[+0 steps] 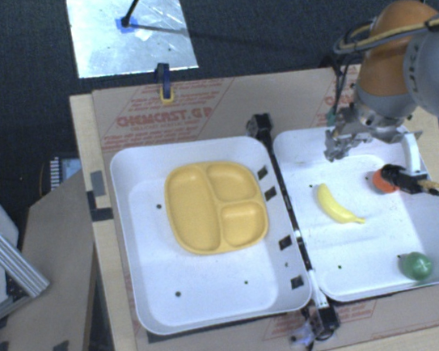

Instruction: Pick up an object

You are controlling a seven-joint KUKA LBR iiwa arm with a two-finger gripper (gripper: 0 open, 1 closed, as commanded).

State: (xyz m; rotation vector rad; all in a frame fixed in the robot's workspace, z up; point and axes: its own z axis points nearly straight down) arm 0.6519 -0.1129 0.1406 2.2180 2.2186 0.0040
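Pincer hangs over the far left corner of the right bin, and from this slanted view I cannot tell how it is set; nothing visible is caught in it. Nearest of the loose things is the banana, lying on the bin floor nearer the camera than the pincer and only slightly to its left in the picture, so the reach to it is mostly a draw toward the near rim plus a descent. Its long axis runs on a diagonal, from a blunt end up and left to a tip down and right, which suggests the closing direction should cross that diagonal rather than run along it. Farther right, close under the arm's wrist hardware, sits a small orange-red object, partly masked by a dark part of the arm, so its shape is probably round but I would not swear to it. A green ball-like object rests in the near right corner of the same bin, well apart from the pincer. Beyond the divider, the left bin carries a yellow compartment tray lying flat, a poor candidate for a grasp. Both bins sit on a cardboard sheet over the table. The banana looks the best choice: closest, unobstructed, and slim enough across its width.
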